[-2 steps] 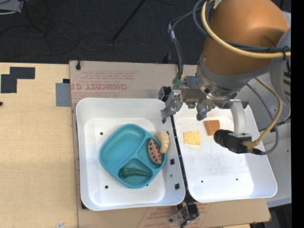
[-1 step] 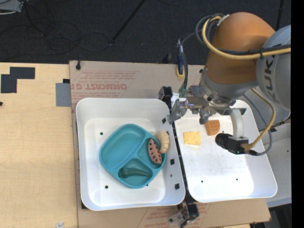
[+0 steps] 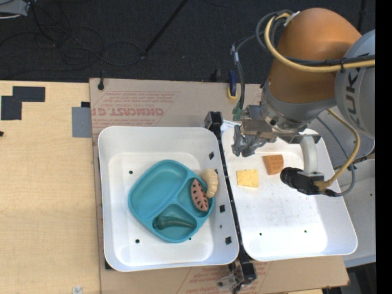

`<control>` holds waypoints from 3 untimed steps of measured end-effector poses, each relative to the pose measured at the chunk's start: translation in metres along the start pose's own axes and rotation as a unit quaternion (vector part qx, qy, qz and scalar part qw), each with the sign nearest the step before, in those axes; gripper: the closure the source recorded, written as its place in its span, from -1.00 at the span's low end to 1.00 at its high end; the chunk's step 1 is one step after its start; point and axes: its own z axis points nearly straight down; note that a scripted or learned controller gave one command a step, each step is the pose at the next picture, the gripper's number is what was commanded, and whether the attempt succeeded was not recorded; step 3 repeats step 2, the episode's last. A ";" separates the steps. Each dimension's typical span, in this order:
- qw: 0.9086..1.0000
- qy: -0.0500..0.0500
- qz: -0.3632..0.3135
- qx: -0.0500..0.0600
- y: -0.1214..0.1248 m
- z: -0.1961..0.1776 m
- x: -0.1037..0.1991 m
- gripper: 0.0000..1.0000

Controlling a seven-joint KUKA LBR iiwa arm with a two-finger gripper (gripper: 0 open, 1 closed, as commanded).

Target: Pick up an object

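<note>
My gripper (image 3: pixel 244 147) hangs over the upper left corner of the right bin (image 3: pixel 294 237), close to the wall between the bins. A flat yellow cheese-like square (image 3: pixel 247 178) lies on the bin floor just below the gripper and apart from it. An orange-brown toast-like piece (image 3: pixel 273 163) lies to the gripper's right. I see nothing held in the gripper.
In the left bin (image 3: pixel 116 225) sits a teal divided plate (image 3: pixel 153 195) with a watermelon slice (image 3: pixel 199 195) in it and a pale banana-like piece (image 3: pixel 211 182) on its right rim. The arm's bulk covers the right bin's upper right part.
</note>
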 end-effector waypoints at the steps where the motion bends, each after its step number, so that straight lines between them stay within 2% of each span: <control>1: 1.000 0.001 -0.005 0.000 -0.038 0.006 0.041 1.00; 2: 1.000 -0.001 0.002 0.000 -0.078 0.013 -0.071 1.00; 3: 1.000 -0.001 0.002 0.000 -0.078 0.013 -0.071 1.00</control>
